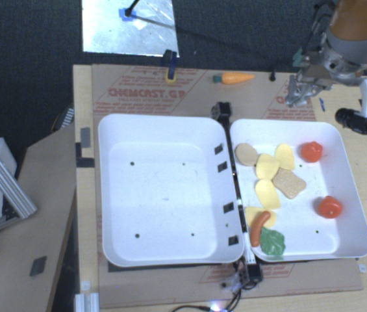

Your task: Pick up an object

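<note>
The grey metal gripper (pixel 298 93) hangs beyond the far edge of the shallow white plastic right bin (pixel 349 174). I cannot tell how it is set. Inside that bin lie two round red toy tomatoes (pixel 311 151), some yellow slices (pixel 267 168) and a tan bread piece (pixel 289 183). The pieces sit close, so a grab may slip. Red letters on the brown cardboard sheet (pixel 138 91) are too blurry to read.

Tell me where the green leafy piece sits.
The green leafy piece lies in the right bin, at its near left corner, just beside the sausage.
</note>
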`<state>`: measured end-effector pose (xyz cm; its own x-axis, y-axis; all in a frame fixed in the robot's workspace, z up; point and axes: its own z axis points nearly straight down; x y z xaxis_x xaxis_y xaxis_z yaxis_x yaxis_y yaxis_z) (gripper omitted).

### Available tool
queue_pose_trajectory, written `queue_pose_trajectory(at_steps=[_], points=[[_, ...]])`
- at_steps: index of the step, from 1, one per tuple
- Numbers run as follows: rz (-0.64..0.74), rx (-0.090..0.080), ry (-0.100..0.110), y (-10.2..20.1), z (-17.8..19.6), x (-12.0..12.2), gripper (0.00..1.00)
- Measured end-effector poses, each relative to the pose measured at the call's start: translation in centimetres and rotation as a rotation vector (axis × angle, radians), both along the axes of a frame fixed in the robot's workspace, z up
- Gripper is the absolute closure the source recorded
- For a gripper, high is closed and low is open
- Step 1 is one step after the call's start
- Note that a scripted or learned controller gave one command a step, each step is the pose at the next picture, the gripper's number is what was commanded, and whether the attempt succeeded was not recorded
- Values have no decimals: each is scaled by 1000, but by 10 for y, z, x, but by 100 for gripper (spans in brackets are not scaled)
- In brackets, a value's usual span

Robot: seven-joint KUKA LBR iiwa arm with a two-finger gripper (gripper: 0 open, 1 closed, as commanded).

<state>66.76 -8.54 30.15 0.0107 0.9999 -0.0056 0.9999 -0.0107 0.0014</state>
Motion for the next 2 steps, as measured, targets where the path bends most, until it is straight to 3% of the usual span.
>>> queue_pose_trajectory(at_steps=[1, 2], points=[[19, 7, 4, 72, -63, 1, 100], [25, 11, 7, 184, -121, -30, 100]])
